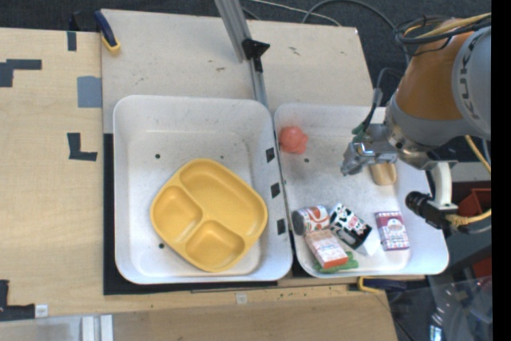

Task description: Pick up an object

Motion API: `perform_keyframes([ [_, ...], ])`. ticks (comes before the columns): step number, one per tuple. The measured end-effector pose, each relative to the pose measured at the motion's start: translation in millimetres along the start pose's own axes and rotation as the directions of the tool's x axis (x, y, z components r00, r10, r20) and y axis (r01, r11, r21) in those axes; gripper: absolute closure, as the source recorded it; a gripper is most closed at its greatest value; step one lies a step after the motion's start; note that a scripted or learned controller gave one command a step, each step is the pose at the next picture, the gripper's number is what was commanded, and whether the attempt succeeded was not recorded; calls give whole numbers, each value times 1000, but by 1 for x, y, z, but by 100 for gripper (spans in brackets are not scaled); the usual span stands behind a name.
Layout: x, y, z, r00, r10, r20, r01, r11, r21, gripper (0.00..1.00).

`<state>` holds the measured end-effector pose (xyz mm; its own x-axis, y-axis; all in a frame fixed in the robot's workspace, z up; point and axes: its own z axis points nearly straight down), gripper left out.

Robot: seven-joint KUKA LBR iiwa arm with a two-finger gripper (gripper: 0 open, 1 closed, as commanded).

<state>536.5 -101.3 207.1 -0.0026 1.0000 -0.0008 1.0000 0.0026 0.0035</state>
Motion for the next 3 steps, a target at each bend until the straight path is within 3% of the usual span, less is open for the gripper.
perform_keyframes([
  [1,0,1,-53,1000,0,0,0,1000,-1,100],
  [3,100,20,-39,1000,-4,-1,4,1000,5,100],
])
